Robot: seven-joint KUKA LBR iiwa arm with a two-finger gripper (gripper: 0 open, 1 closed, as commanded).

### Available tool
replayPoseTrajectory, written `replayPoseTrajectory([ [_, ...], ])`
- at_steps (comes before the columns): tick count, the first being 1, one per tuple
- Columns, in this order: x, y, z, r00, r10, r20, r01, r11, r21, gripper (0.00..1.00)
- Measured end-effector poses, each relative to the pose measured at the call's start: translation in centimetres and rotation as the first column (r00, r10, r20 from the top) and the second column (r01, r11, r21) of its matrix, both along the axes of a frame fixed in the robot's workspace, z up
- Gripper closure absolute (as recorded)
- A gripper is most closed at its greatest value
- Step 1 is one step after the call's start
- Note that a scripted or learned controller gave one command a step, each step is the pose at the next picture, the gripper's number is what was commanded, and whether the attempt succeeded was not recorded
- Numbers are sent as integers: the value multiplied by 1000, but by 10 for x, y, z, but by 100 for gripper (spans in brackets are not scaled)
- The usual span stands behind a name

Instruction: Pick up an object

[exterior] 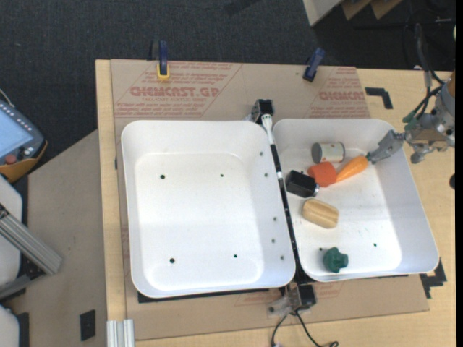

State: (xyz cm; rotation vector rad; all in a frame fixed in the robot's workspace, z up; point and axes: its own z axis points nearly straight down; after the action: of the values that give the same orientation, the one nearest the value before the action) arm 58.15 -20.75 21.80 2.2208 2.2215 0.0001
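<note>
Objects for picking numbered five, all in the right white bin [405, 215]: one small grey-and-white cylinder [328, 152] lying far in the bin, one orange carrot-shaped piece [352, 168] just near of it, one orange-red block [323, 173] touching the carrot's left end, one black rounded block [301, 184] beside the bin's left wall, one tan loaf-shaped piece [320, 213] towards the middle, and one dark green lumpy figure [334, 259] by the near rim. Two shallow white bins sat side by side on a cardboard-covered bench [217, 85]; the left white bin [145, 150] showed only small dark dots on its floor.

The gripper [380, 152] reached in over the right bin's far right corner, its grey tip right at the carrot-shaped piece's right end. Whether its fingers were spread or closed could not be told, nor whether anything was caught between them.

The other four objects lay left and near of the tip, the green figure farthest from it. Open floor lay along the right bin's right side and its near right corner. The black block sat close against the wall shared by both bins.
</note>
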Motion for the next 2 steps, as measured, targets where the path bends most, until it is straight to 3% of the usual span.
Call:
replayPoseTrajectory([
  [1,1,0,11,1000,1,4,-1,1000,-2,100],
  [2,-11,49,90,1000,6,9,-6,1000,-1,100],
])
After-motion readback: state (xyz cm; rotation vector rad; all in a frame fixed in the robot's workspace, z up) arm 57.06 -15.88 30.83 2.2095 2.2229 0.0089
